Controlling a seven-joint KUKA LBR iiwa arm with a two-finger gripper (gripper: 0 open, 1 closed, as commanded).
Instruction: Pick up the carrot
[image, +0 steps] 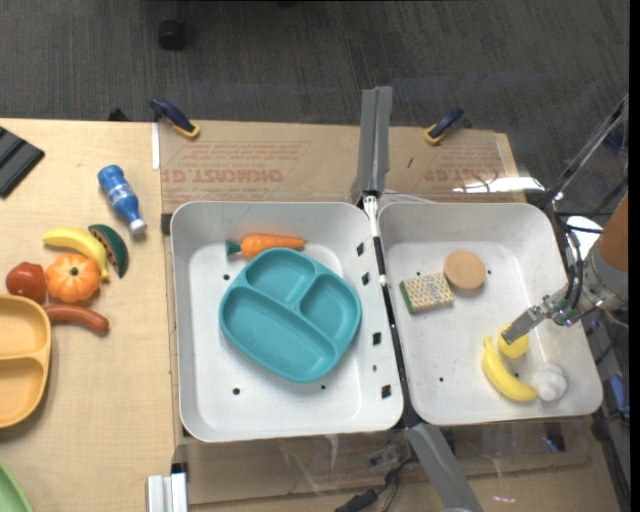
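Note:
The orange carrot (266, 243) with a green stem end lies flat near the back wall of the left bin (190, 330), touching the far rim of a teal divided plate (290, 313). My gripper (520, 328) is far from it, low in the right bin (440, 380), reaching in from the right edge. Its tip hangs just over the upper end of a yellow banana (503, 374). Nothing shows clearly held in it.
The right bin also holds a speckled sponge block (427, 291), a round tan disc (464, 270) and a small white lump (548, 382) beside the banana. Toy fruit (72, 277), a blue bottle (120, 198) and a yellow tray (22, 365) sit on the bench to the left.

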